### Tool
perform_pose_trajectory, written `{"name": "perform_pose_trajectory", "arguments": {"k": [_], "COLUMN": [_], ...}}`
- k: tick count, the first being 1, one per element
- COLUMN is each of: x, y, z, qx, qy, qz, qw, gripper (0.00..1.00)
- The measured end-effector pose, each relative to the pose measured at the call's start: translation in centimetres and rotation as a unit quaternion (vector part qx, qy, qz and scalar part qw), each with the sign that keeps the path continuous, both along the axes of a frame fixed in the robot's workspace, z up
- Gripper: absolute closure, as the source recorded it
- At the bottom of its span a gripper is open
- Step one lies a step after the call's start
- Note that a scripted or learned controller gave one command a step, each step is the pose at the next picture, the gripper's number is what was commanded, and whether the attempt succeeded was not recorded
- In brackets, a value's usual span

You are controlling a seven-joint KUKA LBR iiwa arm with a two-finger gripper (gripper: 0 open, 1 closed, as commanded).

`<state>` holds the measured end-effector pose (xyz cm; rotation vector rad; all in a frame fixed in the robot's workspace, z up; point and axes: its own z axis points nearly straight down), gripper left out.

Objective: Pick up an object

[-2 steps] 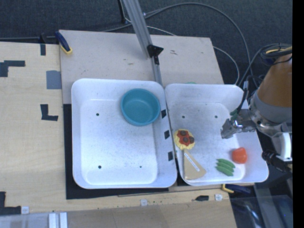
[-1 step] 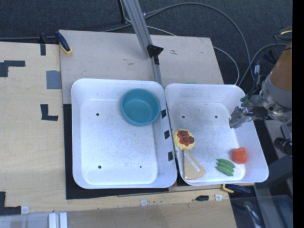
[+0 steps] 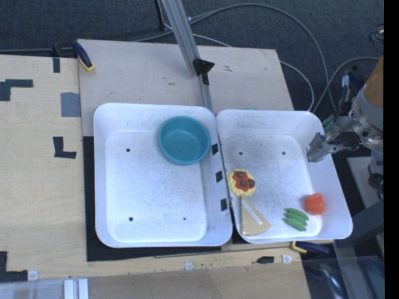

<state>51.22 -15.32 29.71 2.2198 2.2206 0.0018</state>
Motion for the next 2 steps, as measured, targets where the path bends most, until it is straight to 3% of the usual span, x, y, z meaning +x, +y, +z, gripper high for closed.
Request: {"name": "perform_pose_trajectory", "arguments": {"k": [2], "x": [0.4], "y": [10.4], "z": [-4.2], "qx": [0.0006], "qy": [0.002], "qz": [0.002], "qw": [1.0], "gripper": [1.0]}}
